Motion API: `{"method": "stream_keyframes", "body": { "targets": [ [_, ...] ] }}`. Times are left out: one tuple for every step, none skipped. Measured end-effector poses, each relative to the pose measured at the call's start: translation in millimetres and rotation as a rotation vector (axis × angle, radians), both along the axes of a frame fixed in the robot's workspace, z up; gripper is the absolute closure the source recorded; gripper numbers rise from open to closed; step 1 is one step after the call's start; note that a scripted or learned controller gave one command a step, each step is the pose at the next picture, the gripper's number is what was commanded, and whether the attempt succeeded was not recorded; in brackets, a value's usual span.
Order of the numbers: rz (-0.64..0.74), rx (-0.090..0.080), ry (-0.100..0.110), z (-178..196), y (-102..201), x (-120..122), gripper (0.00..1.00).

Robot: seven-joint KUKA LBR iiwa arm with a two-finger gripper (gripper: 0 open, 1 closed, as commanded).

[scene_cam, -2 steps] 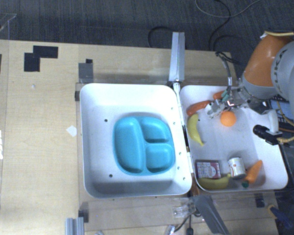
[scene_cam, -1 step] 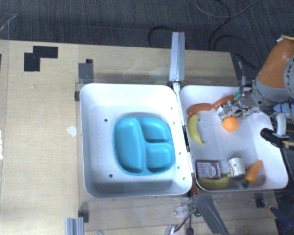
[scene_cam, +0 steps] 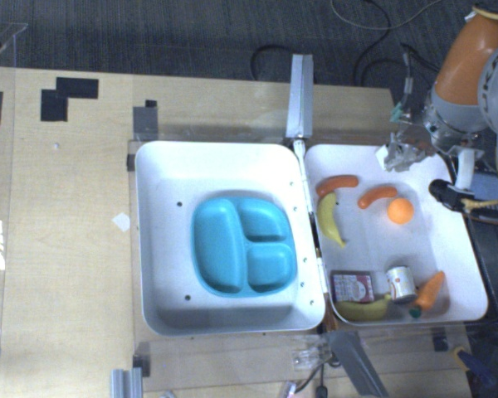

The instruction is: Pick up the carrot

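The carrot (scene_cam: 429, 292) lies nearest, orange with a green stub end, tilted in the front right corner of the right bin (scene_cam: 473, 305). Just beside it sit a small metal can (scene_cam: 401, 283), a banana (scene_cam: 363, 308) and a dark packet (scene_cam: 352, 287) whose label I cannot read. Farther back lie an orange ball (scene_cam: 400, 211), two sausages (scene_cam: 377, 196) and a second banana (scene_cam: 330, 220). The left bin (scene_cam: 162, 305) holds a blue divided tray (scene_cam: 241, 245). My gripper (scene_cam: 397, 152) hangs over the right bin's far edge, well apart from the carrot; I cannot tell how my fingers stand.

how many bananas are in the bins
2, both in the right bin: one banana by the divider near the top, the other banana along the bottom edge, partly under a box.
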State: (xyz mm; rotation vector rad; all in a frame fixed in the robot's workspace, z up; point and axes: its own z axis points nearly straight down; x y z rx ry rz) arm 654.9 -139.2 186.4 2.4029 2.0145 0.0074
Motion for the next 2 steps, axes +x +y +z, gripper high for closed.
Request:
{"method": "stream_keyframes", "body": {
  "targets": [
    [0.000,0.000,0.000,0,0,0,0.00],
    [-0.025,0.000,0.004,-34,-33,-49,0.00]
  ]
}}
